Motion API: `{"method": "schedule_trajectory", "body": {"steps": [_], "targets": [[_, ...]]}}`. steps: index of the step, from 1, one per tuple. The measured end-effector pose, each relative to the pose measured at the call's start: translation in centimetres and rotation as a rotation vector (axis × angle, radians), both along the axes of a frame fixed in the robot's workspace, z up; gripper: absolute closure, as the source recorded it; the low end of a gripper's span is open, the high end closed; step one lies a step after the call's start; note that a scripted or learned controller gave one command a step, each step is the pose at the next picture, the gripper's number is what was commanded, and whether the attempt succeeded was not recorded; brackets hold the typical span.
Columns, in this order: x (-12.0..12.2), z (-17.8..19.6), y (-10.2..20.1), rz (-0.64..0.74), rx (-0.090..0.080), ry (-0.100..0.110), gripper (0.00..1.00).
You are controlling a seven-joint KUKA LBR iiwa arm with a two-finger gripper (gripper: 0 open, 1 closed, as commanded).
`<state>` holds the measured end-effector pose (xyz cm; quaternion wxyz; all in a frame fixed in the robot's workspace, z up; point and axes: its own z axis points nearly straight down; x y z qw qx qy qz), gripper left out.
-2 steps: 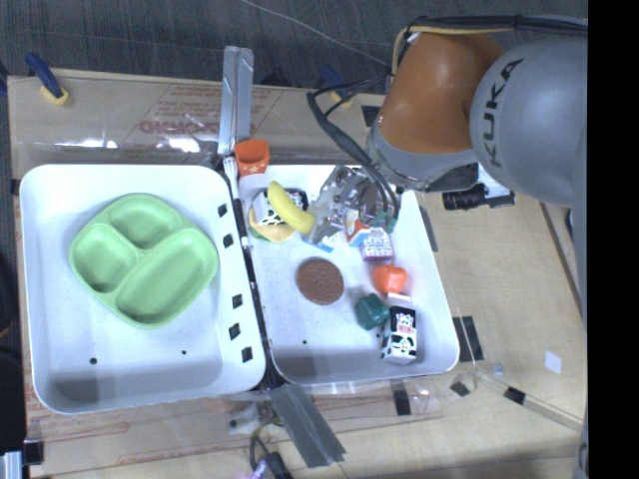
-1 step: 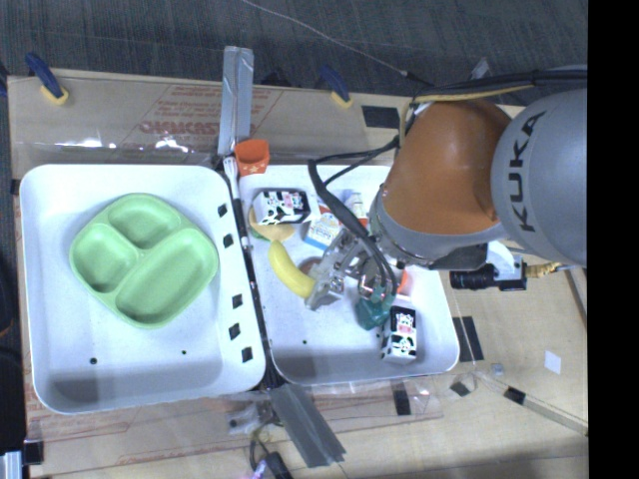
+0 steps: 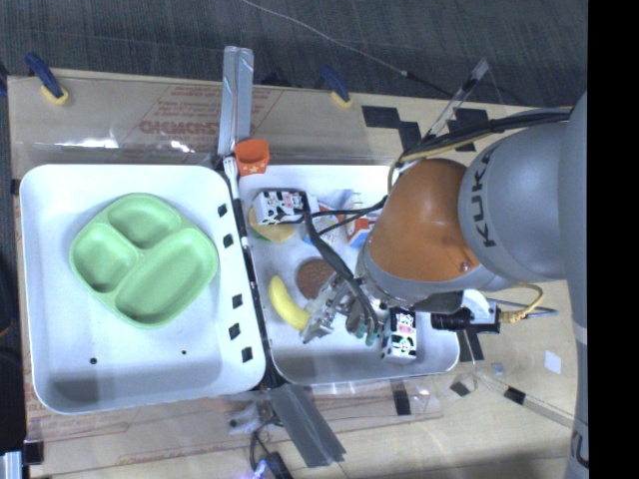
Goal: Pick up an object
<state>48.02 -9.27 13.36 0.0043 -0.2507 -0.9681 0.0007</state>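
The right bin holds several small items. A yellow banana lies by its left wall, with a brown round piece just above it. One cow-patterned carton stands at the back left over a yellow item. A second cow-patterned carton stands near the front wall. My gripper hangs low over the bin floor between the banana and that second carton. Its fingers are spread open with nothing between them. The orange wrist band hides the bin's middle and right.
The left bin bears a green divided plate. An orange-capped object sits at the back end of the divider between the bins. A red and white packet lies partly under the arm. Cables run across the bench at back right.
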Motion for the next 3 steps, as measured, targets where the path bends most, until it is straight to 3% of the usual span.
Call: {"method": "schedule_trajectory", "body": {"steps": [1,2,3], "targets": [[1.9,-4.2,-3.4,-0.570,-0.003,-0.008,1.00],[1.9,-4.2,-3.4,-0.570,-0.003,-0.007,0.00],[12.1,-4.2,-1.8,-0.595,-0.003,-0.007,0.00]]}}
